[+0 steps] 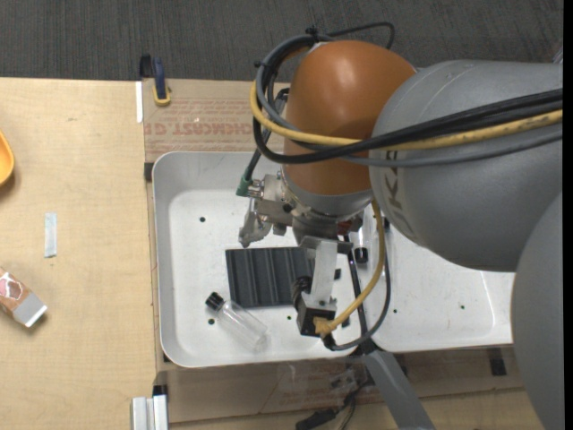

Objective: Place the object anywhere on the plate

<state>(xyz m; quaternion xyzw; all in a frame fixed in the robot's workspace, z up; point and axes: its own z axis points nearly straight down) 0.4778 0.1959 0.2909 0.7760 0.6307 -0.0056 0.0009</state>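
Placement is not yet under way, as I judge it: the gripper (pixel 247 235) hangs under the orange wrist over the upper middle of the white bin (pixel 179 240), at the upper left corner of a dark ribbed slab (pixel 261 276) that lies flat on the bin floor. Whether the gripper is open or closed I cannot tell, since the wrist hides much of it. The likeliest object is the clear vial (pixel 238 320) with a black cap, lying on its side in the lower left of the bin, just beside the slab's lower left corner. An orange rim (pixel 4 161) at the far left edge of the frame, on the tabletop (pixel 81 150) and well apart from the bin, may be the plate; too little of it shows to be sure. To do this step well, come down squarely over the vial's middle, across its length, so that it cannot roll away. Keep clear of the slab's edge and the bin wall, lift high enough to pass the wall, and release low over the plate
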